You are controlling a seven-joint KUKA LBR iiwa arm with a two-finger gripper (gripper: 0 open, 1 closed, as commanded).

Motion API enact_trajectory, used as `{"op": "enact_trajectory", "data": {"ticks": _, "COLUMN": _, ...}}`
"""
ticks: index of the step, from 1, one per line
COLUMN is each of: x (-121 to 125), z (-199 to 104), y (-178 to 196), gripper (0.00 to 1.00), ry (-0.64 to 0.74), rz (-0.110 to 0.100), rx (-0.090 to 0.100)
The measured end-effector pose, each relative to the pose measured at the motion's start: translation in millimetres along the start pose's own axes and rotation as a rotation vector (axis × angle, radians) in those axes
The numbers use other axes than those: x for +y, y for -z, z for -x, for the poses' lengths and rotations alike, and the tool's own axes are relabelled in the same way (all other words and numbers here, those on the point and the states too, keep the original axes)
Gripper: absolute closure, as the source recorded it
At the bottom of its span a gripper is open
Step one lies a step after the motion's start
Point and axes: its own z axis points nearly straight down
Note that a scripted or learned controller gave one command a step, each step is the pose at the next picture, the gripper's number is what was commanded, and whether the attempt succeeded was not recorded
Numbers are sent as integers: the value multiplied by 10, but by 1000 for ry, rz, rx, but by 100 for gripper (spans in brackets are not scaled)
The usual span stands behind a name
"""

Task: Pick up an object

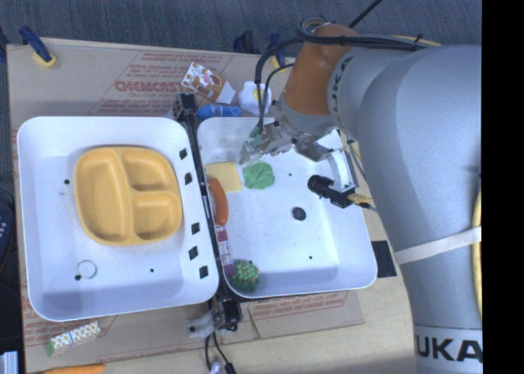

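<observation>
Grey arm w/ orange band (315, 78) fills the right side, closest to the lens, reaching in over the right shallow white bin (327, 270). Its hand (260, 145) sits low at the bin's upper left area, just above the flat green leaf-shaped piece (259, 175). Can't tell how far the hand is open, or whether it has hold of anything; the tips are small and blurred against the white floor.

Right bin contents: green leaf piece near the upper left, touching or just beside a pale yellow square block (223, 176) on its left. Below that, an orange-red sausage-shaped item (219, 201) lies along the left wall. A green round knobbly ball (244, 273) sits at the lower left corner. Small dark round spot (299, 214) near the bin's middle, well apart from the rest.

Left shallow white bin (49, 282) carries a yellow plastic divided tray w/ three compartments (127, 194), roughly centred.

Both bins rest on a cardboard-covered worktop (98, 78). Behind the bins: a small orange-and-white printed packet (201, 79) and a blue item (218, 110) near the divider.
</observation>
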Motion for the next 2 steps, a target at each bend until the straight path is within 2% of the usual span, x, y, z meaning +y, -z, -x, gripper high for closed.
{"op": "enact_trajectory", "data": {"ticks": 1, "x": -1, "z": 0, "y": -2, "gripper": 0, "ry": 0, "rz": 0, "rx": 0}}
{"op": "enact_trajectory", "data": {"ticks": 2, "x": -259, "z": -214, "y": -104, "gripper": 0, "ry": 190, "rz": -2, "rx": -1}}
